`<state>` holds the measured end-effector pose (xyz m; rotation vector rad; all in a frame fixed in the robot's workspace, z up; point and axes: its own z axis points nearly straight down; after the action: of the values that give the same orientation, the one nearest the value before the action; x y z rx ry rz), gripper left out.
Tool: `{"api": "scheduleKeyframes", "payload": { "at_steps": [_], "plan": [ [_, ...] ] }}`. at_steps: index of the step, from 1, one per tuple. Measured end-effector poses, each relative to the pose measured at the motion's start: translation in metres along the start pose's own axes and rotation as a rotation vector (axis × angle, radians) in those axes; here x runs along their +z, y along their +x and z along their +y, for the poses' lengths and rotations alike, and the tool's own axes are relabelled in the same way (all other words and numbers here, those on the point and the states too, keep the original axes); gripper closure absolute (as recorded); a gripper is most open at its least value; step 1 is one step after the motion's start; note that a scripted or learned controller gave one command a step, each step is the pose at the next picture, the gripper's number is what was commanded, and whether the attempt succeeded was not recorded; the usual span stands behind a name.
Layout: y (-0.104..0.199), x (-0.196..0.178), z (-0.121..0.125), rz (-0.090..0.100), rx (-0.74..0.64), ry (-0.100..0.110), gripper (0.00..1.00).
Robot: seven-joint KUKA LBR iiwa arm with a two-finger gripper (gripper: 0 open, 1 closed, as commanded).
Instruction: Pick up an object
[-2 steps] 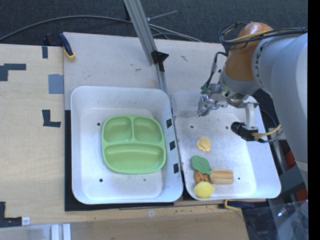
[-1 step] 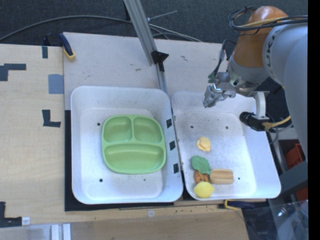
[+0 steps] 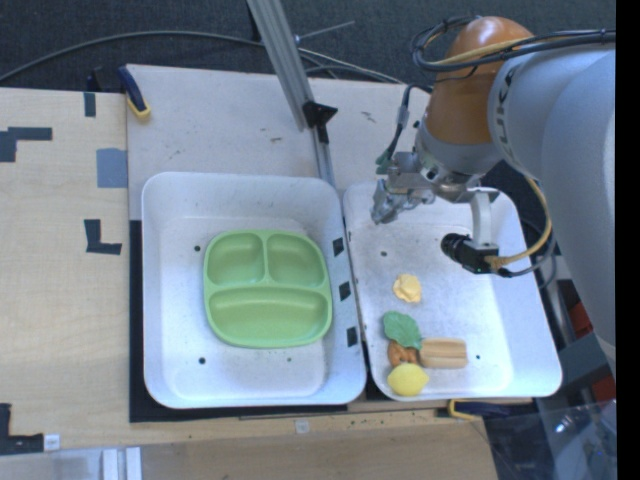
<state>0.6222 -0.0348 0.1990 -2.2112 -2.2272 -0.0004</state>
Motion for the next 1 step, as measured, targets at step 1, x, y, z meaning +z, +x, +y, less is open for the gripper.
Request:
{"api": "scheduleKeyframes", "payload": {
  "at_steps": [1],
  "plan": [
    [0.0507,0.0032,-0.0162,-0.001,0.001,0.002,1.00]
  ]
}}
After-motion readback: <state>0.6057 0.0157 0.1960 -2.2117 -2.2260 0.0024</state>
